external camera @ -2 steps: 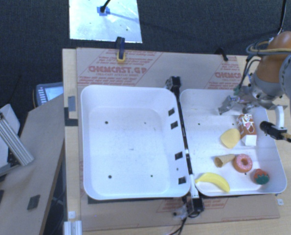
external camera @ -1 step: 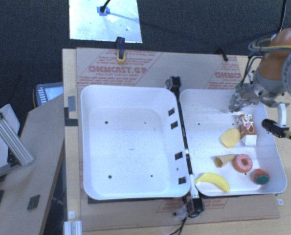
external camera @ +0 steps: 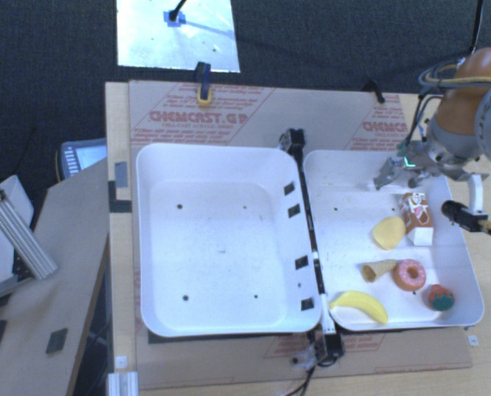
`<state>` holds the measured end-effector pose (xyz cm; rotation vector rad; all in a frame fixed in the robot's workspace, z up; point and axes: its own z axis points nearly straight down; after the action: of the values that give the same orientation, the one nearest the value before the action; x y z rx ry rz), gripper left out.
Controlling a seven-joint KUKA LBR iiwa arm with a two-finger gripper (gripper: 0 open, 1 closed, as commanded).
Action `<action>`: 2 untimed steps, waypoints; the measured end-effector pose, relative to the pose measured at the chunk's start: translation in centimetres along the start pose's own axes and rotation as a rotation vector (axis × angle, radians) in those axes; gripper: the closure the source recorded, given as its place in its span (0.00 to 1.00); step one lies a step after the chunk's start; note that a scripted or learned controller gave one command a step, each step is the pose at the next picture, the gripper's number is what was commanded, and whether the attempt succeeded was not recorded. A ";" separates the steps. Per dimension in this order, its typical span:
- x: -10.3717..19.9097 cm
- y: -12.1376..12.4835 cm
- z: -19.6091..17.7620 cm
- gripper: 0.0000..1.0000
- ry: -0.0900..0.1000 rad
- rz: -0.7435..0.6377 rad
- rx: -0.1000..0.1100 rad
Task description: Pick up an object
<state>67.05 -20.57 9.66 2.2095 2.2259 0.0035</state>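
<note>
Nearest the lens, in the right bin [external camera: 344, 221]: a yellow banana [external camera: 361, 307] by the front wall, then a pink doughnut [external camera: 409, 275], a yellow chip-like piece [external camera: 388, 233], a red-and-white carton [external camera: 415, 214], a small cone [external camera: 379, 269] and a red-green berry [external camera: 440, 298]. Left bin [external camera: 216, 246] bare white. Gripper [external camera: 389, 176] hung above the right bin's far side, fingers spread, nothing between them. "CHEMCAST GP" printed on the backing sheet [external camera: 197, 115].
</note>
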 end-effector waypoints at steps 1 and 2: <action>0.0 0.1 -1.2 1.00 -0.001 -0.001 -0.004; 0.0 0.1 -1.2 0.00 -0.001 -0.002 -0.004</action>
<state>67.16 -20.60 10.82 2.2053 2.2250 0.0062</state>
